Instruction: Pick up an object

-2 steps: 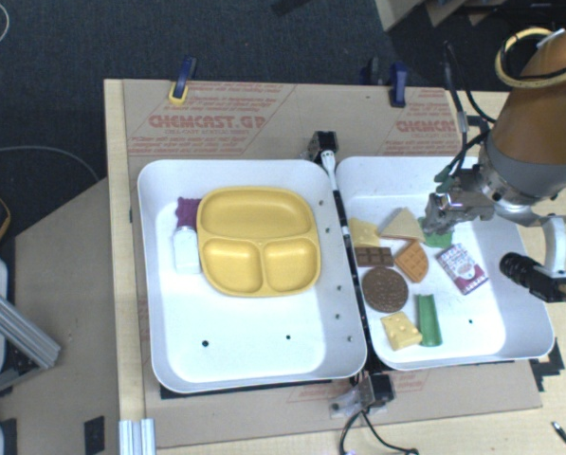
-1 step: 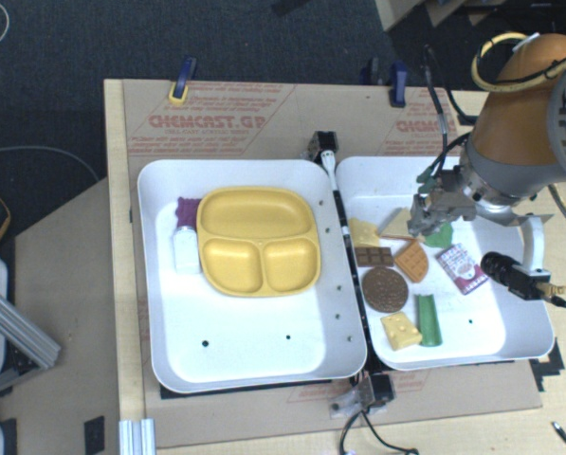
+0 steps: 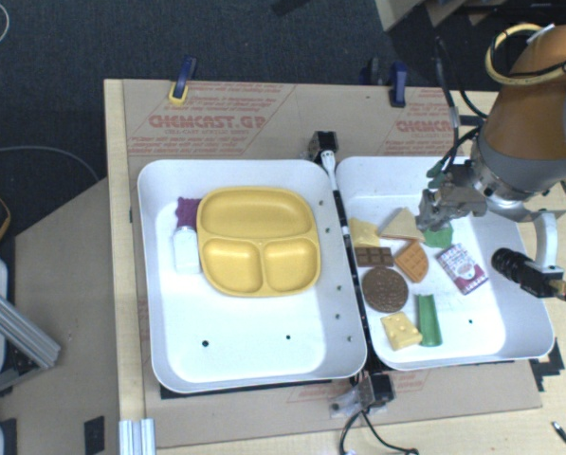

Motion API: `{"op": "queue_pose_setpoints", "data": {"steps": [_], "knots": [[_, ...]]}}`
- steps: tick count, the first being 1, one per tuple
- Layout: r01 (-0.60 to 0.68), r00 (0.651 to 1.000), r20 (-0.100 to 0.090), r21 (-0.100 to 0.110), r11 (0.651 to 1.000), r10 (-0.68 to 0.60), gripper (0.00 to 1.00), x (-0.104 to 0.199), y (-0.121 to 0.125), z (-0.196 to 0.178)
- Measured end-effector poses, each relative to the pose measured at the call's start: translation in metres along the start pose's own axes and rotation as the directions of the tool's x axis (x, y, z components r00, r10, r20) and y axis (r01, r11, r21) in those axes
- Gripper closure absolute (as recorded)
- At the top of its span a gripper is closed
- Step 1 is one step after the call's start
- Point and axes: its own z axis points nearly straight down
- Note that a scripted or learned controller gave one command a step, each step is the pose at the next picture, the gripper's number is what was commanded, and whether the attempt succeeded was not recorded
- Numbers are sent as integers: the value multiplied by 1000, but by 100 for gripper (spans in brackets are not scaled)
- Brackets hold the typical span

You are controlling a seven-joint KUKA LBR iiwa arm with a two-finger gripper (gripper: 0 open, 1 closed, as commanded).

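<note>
In the right bin, my gripper hangs low over the upper middle, just above a small green piece. A pale cheese wedge lies right beside it on the left. Below these sit a chocolate bar, an orange waffle-like cracker, a round brown cookie, a yellow cheese block and a green stick. To the right of the cracker lies a red and white packet.
The left bin holds a yellow divided plate, with a purple item and a white item at its left side. A black bar runs between the bins. The arm's grey body looms over the right bin's far corner.
</note>
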Motion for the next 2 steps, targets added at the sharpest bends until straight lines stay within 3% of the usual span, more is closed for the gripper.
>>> {"op": "queue_pose_setpoints", "data": {"steps": [2], "knots": [[0,1000,-2,8,1000,0,100,8,-9,8]]}}
